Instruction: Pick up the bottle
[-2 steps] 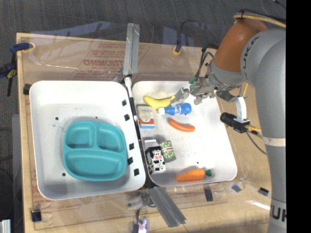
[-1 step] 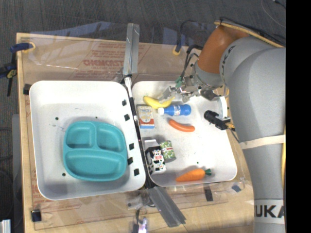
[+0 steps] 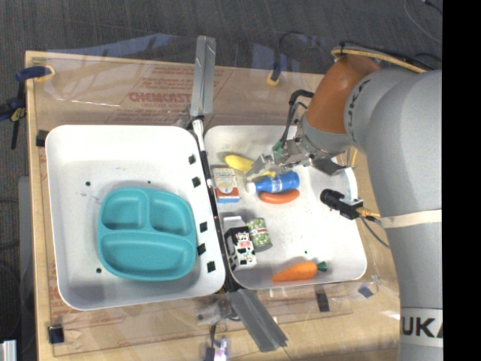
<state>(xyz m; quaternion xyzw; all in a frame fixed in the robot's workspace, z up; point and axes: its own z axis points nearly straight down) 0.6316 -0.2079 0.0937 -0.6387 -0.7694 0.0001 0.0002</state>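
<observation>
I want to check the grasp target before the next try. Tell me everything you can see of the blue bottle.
The bottle is small, blue and plastic-looking, with a pale cap end pointing left. It lies on its side in the right bin, near the back. It rests against an orange-red item just in front, with a yellow item to its left. The gripper sits right over its cap end.

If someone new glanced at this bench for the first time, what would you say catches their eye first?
Most likely the big grey arm with its orange band, reaching in from the right over the right bin. Its gripper is down at the blue bottle, among a banana, a carrot and small cartons. Next, the teal divided plate lying in the left bin.
</observation>
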